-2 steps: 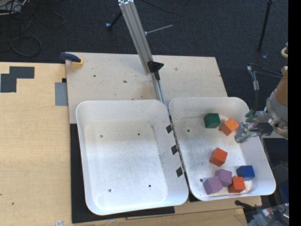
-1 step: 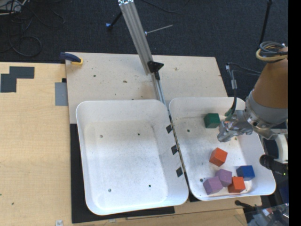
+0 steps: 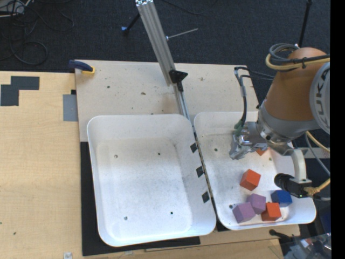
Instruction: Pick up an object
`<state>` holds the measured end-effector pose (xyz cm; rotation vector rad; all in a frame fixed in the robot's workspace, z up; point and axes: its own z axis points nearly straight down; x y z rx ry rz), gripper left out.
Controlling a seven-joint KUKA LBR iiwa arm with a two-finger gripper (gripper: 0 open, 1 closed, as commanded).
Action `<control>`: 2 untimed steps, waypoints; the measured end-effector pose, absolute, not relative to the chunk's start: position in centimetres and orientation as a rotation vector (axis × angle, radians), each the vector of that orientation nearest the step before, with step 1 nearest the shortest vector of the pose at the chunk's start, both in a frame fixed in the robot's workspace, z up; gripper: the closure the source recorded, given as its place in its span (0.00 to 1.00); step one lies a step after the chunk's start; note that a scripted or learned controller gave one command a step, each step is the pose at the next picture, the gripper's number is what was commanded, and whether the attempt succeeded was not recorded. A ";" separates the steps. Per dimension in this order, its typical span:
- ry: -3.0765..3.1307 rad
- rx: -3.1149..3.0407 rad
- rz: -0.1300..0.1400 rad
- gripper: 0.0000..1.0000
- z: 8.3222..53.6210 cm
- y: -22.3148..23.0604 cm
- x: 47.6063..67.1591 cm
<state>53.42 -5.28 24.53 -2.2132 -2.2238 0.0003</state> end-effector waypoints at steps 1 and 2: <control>-2.225 -2.214 0.001 1.00 23.8 0.4 55.9; -2.223 -2.216 0.001 1.00 24.1 4.9 56.9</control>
